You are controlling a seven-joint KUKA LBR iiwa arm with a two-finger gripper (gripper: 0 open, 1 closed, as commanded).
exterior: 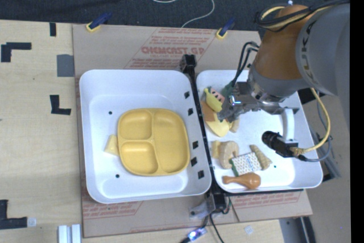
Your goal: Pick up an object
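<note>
The jaws point(230, 112) hang low over the right bin point(301, 179), and whether they are open or closed cannot be told from this angle. Just left of the jaws, touching or nearly so, lies a yellow banana-like toy point(215, 101) with a pale rounded piece point(218, 127) right below them. Farther below sit a tan lump point(227, 150), a speckled packet point(245, 164) and a brown drumstick point(243, 181). Well left, the other bin point(96, 94) holds a yellow divided plate point(153, 141).

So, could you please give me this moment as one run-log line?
gripper: low in right bin, over yellow toy food | grasp: unconfirmed | left bin: yellow divided plate
</note>
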